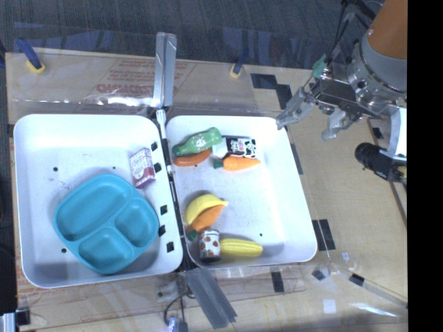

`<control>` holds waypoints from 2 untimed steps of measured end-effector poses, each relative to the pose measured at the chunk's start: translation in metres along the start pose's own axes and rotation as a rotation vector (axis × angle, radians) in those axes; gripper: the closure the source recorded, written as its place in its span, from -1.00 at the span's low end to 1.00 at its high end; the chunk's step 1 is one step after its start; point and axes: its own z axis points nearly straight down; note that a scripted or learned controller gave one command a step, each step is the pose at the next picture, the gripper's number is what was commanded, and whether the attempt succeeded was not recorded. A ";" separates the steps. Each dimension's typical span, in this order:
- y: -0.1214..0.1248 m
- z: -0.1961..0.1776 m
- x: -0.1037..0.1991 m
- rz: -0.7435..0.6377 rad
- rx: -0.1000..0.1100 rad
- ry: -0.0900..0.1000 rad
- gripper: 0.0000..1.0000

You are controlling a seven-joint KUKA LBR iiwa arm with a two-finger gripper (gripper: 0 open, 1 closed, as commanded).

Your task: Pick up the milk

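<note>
The milk (240, 145) is a small carton with black and white cow patches, lying at the back of the right bin (294, 185). An orange carrot (237, 163) touches its front side and a green bottle (199, 142) lies just to its left. My gripper (310, 121) hangs above the bench past the right bin's far right corner, up and to the right of the milk. Its two fingers (289, 113) are spread open with nothing between them.
The right bin also holds a second carrot (191, 160), a banana (205, 205) on an orange piece, a small can (209, 245) and a corn cob (240, 247). In the left bin lie a blue divided plate (105, 221) and a maroon carton (142, 167).
</note>
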 end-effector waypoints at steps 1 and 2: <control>0.042 0.093 0.120 0.165 0.007 -0.002 -1.00; 0.052 0.253 0.060 0.175 0.007 -0.002 -1.00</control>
